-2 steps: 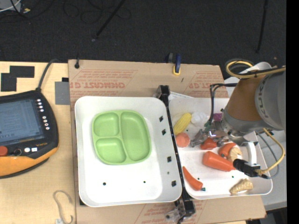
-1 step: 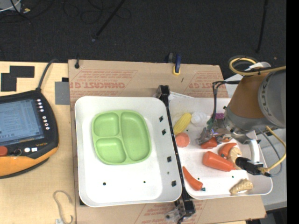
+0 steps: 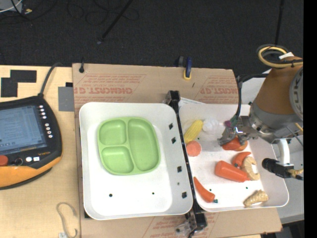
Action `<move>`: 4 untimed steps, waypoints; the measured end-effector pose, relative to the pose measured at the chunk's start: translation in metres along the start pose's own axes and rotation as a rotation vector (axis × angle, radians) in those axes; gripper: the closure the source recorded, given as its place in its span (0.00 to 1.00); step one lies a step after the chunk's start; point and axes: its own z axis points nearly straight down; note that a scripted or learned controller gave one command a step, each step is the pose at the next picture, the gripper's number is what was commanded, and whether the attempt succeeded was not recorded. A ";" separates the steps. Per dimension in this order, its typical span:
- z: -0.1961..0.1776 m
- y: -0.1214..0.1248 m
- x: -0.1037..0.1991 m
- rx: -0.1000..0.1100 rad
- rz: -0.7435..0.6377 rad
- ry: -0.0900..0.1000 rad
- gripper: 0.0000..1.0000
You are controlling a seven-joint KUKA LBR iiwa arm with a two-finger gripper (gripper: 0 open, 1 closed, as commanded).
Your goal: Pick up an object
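Tool (image 3: 233, 133) sits low in the right white bin (image 3: 277, 195), directly over a small red-orange plastic piece (image 3: 233, 144) near that bin's middle; whether it is parted or clamped cannot be told. Judgement: the grasp should centre on that piece and lift straight up, clear of the neighbouring toys. Count: two white bins; one green three-compartment plate (image 3: 130, 146) in the left bin (image 3: 94, 192); one yellow corn cob (image 3: 193, 129); one orange carrot-shaped toy (image 3: 229, 171); one red chilli (image 3: 203, 189).

One fixed camera looks down aslant, seemingly mid-range, on both bins (image 3: 99, 192).
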 end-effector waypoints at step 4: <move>-0.069 -0.015 0.109 0.006 -0.010 0.003 1.00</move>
